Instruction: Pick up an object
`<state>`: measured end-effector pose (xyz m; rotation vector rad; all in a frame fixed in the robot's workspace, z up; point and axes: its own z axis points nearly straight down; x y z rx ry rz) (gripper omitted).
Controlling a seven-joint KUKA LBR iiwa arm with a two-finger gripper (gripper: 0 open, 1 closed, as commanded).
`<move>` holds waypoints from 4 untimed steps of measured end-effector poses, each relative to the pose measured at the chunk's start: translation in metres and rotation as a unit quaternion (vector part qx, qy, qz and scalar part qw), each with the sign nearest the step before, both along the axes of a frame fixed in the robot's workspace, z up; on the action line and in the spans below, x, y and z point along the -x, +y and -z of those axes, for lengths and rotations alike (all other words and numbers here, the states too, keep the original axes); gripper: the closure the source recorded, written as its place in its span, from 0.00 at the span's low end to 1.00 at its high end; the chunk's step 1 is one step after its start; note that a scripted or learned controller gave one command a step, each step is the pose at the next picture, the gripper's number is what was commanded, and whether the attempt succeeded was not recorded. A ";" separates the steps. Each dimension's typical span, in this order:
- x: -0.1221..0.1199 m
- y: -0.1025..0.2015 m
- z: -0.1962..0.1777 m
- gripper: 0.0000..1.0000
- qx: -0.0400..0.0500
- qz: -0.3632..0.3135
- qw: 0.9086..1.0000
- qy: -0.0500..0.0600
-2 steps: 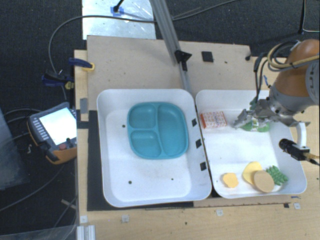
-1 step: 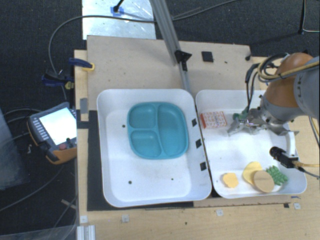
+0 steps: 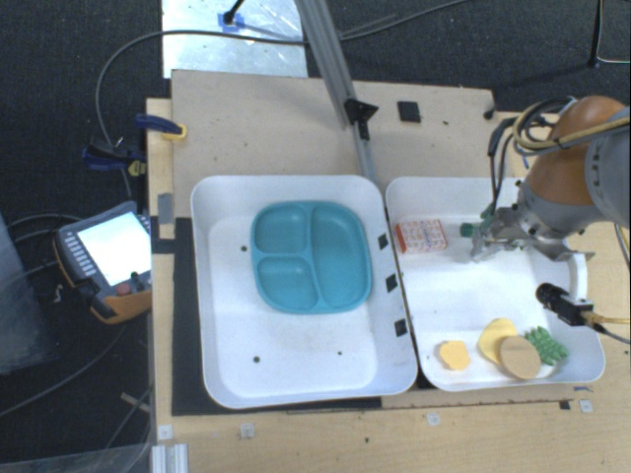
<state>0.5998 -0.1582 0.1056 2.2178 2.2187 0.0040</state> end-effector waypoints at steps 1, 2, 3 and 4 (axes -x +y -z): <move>0.007 0.002 -0.048 1.00 0.000 0.000 1.000 0.000; -0.004 -0.002 -0.099 1.00 0.000 -0.002 1.000 -0.001; -0.005 -0.002 -0.104 1.00 -0.001 -0.002 1.000 0.001; 0.003 0.058 -0.098 1.00 -0.002 -0.005 1.000 0.002</move>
